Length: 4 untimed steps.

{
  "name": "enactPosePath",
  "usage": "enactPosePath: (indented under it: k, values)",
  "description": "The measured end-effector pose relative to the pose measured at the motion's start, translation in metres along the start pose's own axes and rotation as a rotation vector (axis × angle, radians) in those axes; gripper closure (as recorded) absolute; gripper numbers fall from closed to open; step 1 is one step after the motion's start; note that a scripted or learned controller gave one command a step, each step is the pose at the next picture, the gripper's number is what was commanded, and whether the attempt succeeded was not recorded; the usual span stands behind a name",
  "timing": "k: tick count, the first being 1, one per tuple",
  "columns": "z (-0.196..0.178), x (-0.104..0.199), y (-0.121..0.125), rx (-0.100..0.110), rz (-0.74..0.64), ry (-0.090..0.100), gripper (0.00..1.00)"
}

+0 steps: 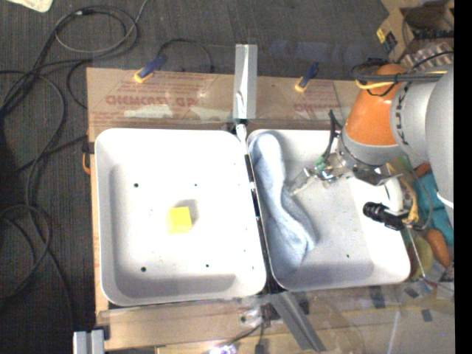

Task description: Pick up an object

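A small yellow block (pixel 180 219) lies alone near the middle of the left bin (pixel 118 153). A long pale blue-grey cloth (pixel 280 201) is draped along the left wall of the right bin (pixel 346 268), from the back corner down to the bin's middle. My gripper (pixel 299 185) hangs low over the right bin under the arm's orange band (pixel 371 124). Its tip points left and sits right at the cloth's right edge, about halfway along it. Nothing visibly hangs from the gripper.
A black cylindrical part (pixel 378 212) sticks out over the right bin's right side. Orange and teal items (pixel 431 227) crowd the bin's right rim. A metal post (pixel 245 80) stands behind the divide between the bins. Cables lie on the floor at left.
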State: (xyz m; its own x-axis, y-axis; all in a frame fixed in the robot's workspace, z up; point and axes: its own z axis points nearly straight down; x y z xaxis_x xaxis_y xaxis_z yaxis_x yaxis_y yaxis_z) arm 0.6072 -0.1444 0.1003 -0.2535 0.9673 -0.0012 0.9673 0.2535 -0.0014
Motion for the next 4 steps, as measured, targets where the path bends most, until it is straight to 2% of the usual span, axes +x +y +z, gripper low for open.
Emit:
enactPosePath:
  k: [1,2,3,4]
  values:
    - [0.008,0.023,-0.04,-0.019,-0.102,-0.011,0.0]
    - [0.009,0.008,0.045,-0.015,-0.095,-0.006,0.0]
    - [0.008,0.018,-0.008,-0.013,-0.134,-0.007,0.0]
    - [0.008,0.037,-0.108,-0.016,-0.089,-0.008,0.0]
